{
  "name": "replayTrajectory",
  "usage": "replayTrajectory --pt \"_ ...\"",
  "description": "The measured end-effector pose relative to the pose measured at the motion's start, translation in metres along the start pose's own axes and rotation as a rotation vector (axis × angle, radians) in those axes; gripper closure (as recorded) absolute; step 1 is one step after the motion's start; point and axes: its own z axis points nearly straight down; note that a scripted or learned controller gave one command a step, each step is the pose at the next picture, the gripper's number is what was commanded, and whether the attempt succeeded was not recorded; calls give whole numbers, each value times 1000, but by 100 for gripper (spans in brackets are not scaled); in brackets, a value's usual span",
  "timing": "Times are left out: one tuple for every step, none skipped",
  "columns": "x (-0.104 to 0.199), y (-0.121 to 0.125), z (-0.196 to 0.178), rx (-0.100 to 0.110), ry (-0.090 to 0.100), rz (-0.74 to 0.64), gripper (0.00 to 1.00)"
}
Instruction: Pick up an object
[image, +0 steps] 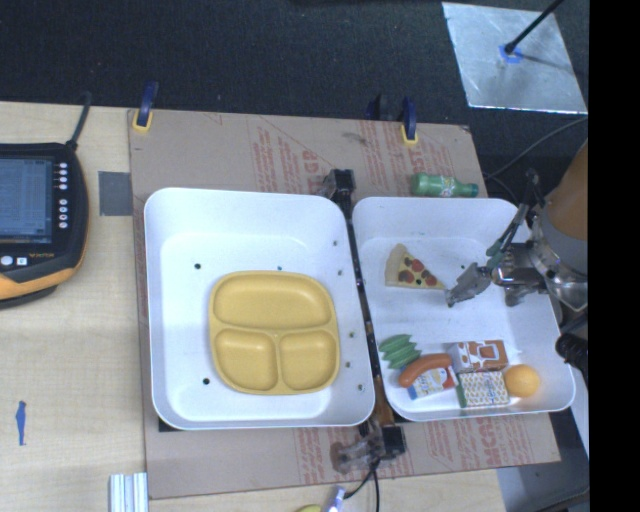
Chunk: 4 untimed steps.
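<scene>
The right bin (540, 310) holds several toy foods. A pizza slice (410, 270) lies near its back left. Along the front sit a green pea pod (398, 348), a red sausage (425, 368), two small printed boxes (477, 354) (482, 390) and an orange ball (521, 381). My gripper (468, 287) reaches in from the right and hangs over the bin's middle, just right of the pizza slice and behind the boxes. Nothing shows in its grasp.
In the left bin (170, 300) rests a yellow divided plate (272, 330). A green bottle (443, 185) lies on the cardboard behind the right bin. A teach pendant (35, 220) sits on the bench at far left. Clamps hold the cardboard's back edge.
</scene>
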Motion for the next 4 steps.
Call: replayTrajectory --pt "23 75 35 0 -2 -1 0" --pt "12 111 133 -6 -1 1 0" --pt "15 131 133 -6 0 0 0" --pt "15 132 122 -7 1 -2 100"
